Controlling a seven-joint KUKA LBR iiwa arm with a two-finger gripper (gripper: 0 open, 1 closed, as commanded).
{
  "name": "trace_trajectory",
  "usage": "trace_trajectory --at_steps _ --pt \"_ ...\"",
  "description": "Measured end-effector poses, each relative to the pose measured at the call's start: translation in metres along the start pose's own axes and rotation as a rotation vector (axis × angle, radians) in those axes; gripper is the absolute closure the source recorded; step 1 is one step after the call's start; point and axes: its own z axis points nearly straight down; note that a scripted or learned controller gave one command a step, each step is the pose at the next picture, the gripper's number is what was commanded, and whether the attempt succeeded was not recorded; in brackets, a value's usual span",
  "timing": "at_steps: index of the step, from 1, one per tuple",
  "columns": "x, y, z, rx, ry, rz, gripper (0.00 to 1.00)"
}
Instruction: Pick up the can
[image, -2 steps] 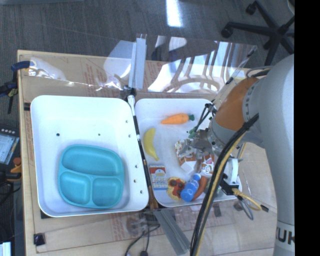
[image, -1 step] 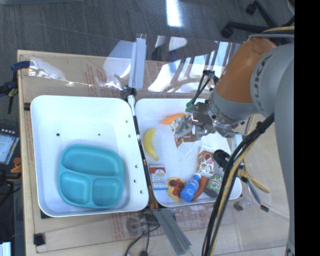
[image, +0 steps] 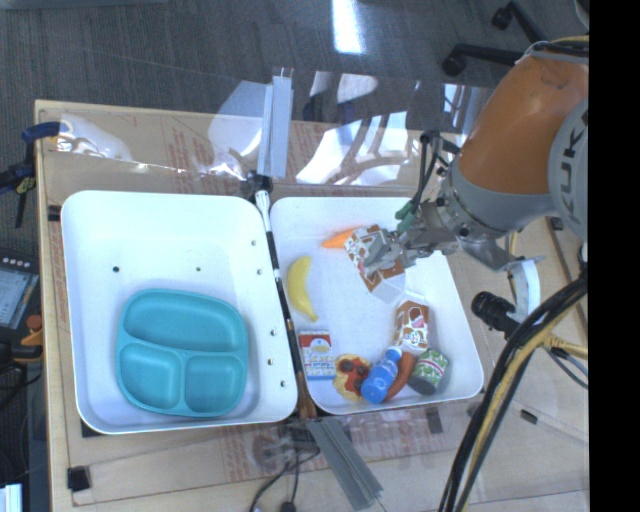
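The claw (image: 383, 255) hangs over the right bin (image: 455, 300), its grip state unclear; the can (image: 430, 369) lies toward five o'clock, well apart.

Bench (image: 150, 150) with two white bins (image: 160, 230)

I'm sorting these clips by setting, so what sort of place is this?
Most likely a robotics lab bench set up for picking trials. Two shallow white bins sit side by side on a board, a grey and orange arm reaches in, and toy groceries like a banana lie in the right bin.
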Motion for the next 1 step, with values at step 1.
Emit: trace_trajectory --at_steps 1 --pt "-0.0722 0.0371 0.1022 0.007 0.002 0.133 1.00"
